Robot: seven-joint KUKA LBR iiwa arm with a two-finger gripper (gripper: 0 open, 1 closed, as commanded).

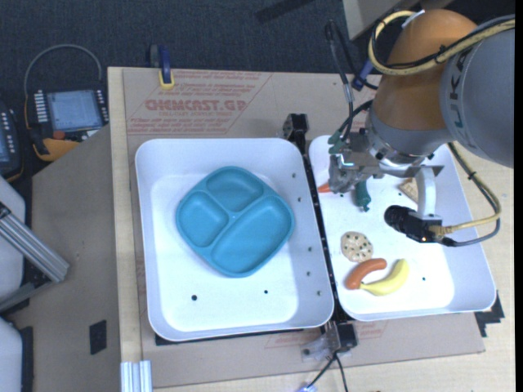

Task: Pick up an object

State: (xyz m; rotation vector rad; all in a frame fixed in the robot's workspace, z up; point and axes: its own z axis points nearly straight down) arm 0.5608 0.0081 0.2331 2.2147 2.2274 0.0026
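The gripper point(350, 188) hangs low at the right bin's point(458, 288) far-left end, whether parted or together I cannot tell, holding nothing visible; next it needs a target, perhaps the cookie point(356, 246).

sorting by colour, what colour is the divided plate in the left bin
Blue, a light turquoise shade; the divided plate shows clearly in the camera view.

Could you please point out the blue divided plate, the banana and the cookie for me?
blue divided plate point(235, 220): camera view, left bin, on its central ridge.
banana point(389, 278): camera view, right bin, mid-body.
cookie point(356, 245): camera view, right bin, centre of its face.
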